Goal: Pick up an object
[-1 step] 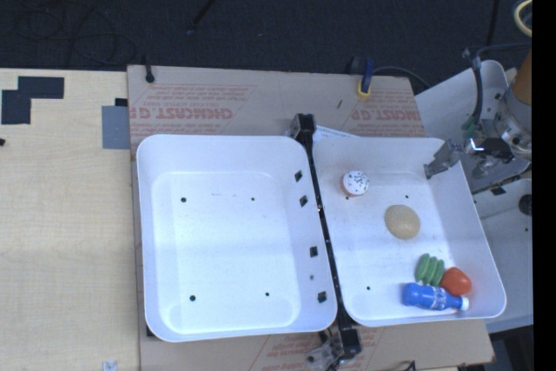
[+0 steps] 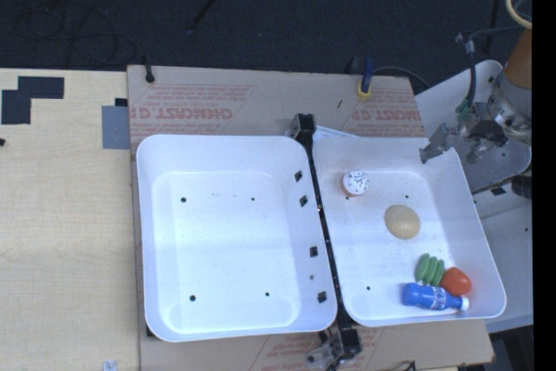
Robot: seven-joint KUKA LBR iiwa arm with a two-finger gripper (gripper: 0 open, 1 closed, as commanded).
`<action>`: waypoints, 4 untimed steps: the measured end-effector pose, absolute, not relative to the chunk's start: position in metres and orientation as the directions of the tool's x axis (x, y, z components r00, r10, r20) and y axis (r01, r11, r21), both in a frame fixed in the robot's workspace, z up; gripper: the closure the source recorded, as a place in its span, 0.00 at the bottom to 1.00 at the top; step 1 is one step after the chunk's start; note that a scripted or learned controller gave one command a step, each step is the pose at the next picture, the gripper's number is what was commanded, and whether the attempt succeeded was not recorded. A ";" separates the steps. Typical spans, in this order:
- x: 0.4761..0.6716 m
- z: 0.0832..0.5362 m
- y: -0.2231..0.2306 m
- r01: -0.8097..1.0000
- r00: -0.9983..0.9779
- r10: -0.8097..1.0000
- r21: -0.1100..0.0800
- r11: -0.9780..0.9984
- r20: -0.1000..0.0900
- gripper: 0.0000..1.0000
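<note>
The right bin [image 2: 452, 187] holds several objects. A small white round piece with a red underside [image 2: 354, 182] lies near its back left. A tan oval lump [image 2: 402, 221] rests near the middle. At the front right lie a green ridged piece [image 2: 428, 268], a red-orange ball [image 2: 456, 281] and a blue bottle with a white cap [image 2: 433, 298]. My gripper [image 2: 453, 139] hangs over the bin's back right corner, apart from all of them, with nothing seen between its fingers.
The left bin [image 2: 156, 178] sits beside the right one, with a black divider strip [image 2: 314, 221] between them. Both rest on a cardboard sheet [image 2: 217, 104] over a wooden bench [image 2: 61, 213]. Cables run behind the arm at the right.
</note>
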State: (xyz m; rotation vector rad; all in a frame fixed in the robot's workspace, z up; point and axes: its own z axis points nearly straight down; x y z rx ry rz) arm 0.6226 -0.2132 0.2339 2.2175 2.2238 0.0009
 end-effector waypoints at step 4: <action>0.643 0.098 -0.215 1.000 0.000 1.000 -0.002 0.000 -0.001 1.00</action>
